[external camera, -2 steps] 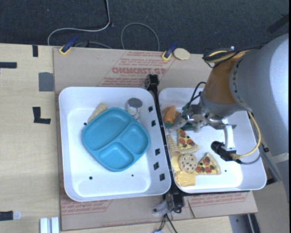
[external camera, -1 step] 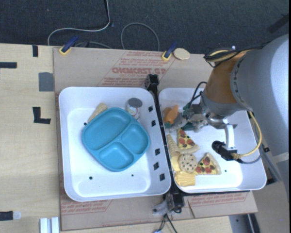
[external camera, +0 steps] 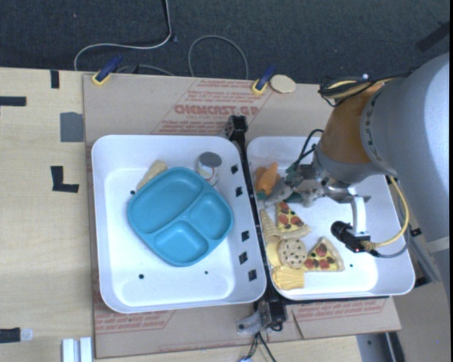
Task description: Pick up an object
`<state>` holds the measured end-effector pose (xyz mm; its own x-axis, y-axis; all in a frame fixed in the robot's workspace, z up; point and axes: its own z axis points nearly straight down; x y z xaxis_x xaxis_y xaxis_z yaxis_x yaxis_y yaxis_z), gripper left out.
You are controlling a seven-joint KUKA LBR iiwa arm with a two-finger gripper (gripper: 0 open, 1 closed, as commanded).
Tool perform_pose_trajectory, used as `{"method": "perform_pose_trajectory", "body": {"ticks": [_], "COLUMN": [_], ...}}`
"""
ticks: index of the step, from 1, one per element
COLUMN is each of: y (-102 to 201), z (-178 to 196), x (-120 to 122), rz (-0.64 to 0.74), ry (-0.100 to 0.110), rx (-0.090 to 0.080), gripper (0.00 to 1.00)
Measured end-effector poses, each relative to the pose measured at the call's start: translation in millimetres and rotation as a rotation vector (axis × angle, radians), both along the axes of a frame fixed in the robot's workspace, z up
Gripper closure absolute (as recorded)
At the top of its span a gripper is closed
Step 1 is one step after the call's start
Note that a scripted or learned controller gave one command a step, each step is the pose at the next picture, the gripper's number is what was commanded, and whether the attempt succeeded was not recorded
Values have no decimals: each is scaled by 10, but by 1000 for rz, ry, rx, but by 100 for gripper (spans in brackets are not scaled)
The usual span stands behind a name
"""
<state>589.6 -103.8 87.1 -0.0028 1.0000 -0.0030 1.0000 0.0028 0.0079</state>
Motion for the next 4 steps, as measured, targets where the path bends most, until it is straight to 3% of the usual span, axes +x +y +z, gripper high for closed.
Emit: {"method": "perform_pose_trajectory", "body": {"ticks": [2, 3, 4], "y": [74, 89, 66], "z": [1, 3, -7], "x": [-150, -413, -296], "rz": [-1, -1, -2], "ry": [-1, -2, 8], "rx": [-1, -1, 3], "gripper": [0, 0, 0]}}
